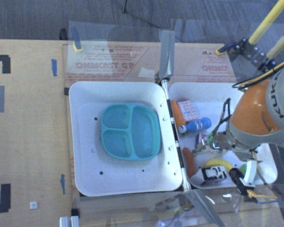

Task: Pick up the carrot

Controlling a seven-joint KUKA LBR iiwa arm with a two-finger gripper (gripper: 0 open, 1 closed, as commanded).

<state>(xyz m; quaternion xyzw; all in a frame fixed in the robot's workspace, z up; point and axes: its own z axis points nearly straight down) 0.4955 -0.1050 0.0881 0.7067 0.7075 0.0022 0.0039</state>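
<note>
We see two white bins side by side on the bench: the left bin (80, 126) carries a teal plate (130, 132) with three compartments, lying near its middle. The right bin (206, 88) is crowded. The carrot (178, 116) lies along that bin's left wall, in the upper part, just beside a red-and-white packet (188, 110) and touching or nearly touching a blue bottle (195, 126) that lies on its side below the packet. Further down the same wall lies a reddish-brown sausage (189, 161), and to its right a banana (218, 163) and a black-and-white object (214, 173). The arm (255, 115) reaches in from the right, its orange band over the bin, and the gripper (208, 143) hangs right of the bottle, below the carrot and apart from it; we cannot tell how it is set
</note>
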